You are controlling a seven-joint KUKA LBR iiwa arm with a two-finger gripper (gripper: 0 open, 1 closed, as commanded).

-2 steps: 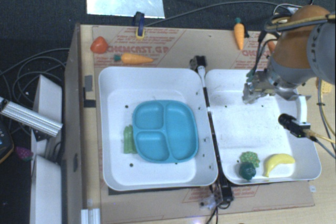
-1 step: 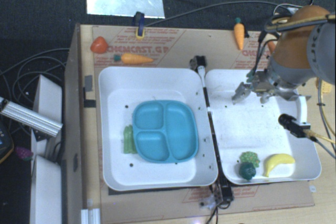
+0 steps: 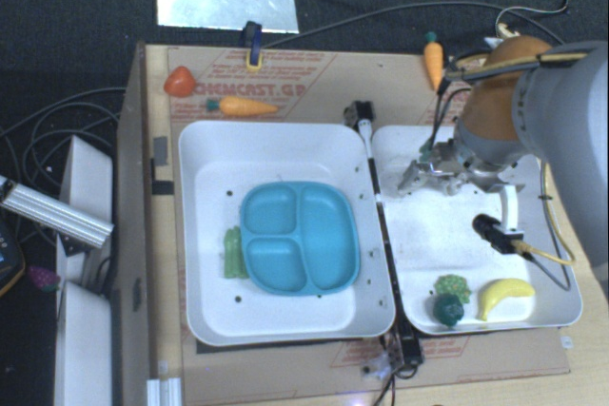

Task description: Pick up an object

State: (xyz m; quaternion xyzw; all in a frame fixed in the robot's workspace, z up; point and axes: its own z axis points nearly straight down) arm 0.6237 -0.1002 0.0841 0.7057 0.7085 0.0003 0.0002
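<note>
The arm comes in from the right and hangs over the far part of the right bin (image 3: pixel 557 299), its gripper (image 3: pixel 433 174) low above the white floor near the divider between the two bins. From where I stand I cannot tell how the tool is set, and nothing shows in its grasp. The things to pick lie at the near end of that bin, well apart from the gripper: a yellow banana (image 3: pixel 504 296), and just left of it a green leafy piece (image 3: pixel 452 284) with a dark green round object (image 3: pixel 447 309) touching its near side. In the left bin (image 3: pixel 205 204) sits a blue divided plate (image 3: pixel 299 238) with a green strip (image 3: pixel 232 254) against its left edge. Beyond the bins, on the cardboard, lie a carrot (image 3: pixel 241 106), a tomato (image 3: pixel 179 82) and another carrot (image 3: pixel 434 64) further right.
</note>
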